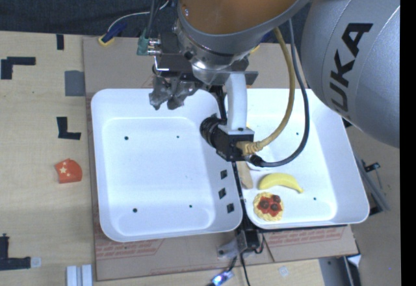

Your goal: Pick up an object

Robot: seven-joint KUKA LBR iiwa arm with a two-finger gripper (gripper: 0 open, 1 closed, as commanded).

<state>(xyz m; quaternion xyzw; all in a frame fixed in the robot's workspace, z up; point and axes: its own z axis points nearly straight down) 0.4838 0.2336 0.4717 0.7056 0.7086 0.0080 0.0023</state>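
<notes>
**Two bins, three small things, and the arm not yet at any of them**

One large grey arm [312, 25] with an orange band fills the far right of the camera view and reaches over the table [39, 129]. Two shallow white bins sit side by side: the left bin [104, 148] and the right bin [325, 148]. The hand [168, 95] hangs over the far edge of the left bin, near its middle; it appears as a dark cluster, and I cannot tell whether it is spread or closed. Nothing shows between its tips.

The step in hand looks like the approach, before any grasp. The things worth picking lie in the near part of the right bin: one yellow banana [281, 182] and, just beside it on the near side, one small round tart [268, 206] with red and dark topping. One red piece [69, 171] lies out on the table, well left of the left bin.

The next move, as I judge it, calls for carrying the hand right and nearer, over the banana or the tart, then lowering onto one alone, since the two lie close together.
</notes>
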